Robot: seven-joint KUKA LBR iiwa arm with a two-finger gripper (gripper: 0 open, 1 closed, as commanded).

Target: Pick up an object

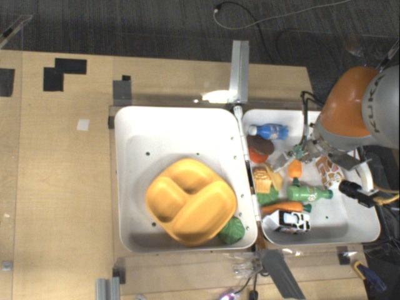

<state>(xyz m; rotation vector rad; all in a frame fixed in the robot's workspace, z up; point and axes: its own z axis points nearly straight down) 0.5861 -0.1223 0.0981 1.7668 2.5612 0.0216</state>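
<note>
My gripper (299,150) hangs low over the right bin (356,227), below the orange band (347,102) of the arm. Right beneath it lies a small orange piece (294,168). Around it are a blue bottle (269,130), a brown round item (261,146), a bread-like piece (262,180), a green bottle (307,194), an orange carrot (286,206), a black-and-white toy car (292,220) and a printed snack packet (329,170). Nothing is visibly held.
The left bin (134,167) holds a big yellow moulded object (190,200) with a green lump (233,230) tucked at its lower right. A metal post (239,74) stands behind the divider between the bins. Cables (365,195) trail by the right bin's right rim.
</note>
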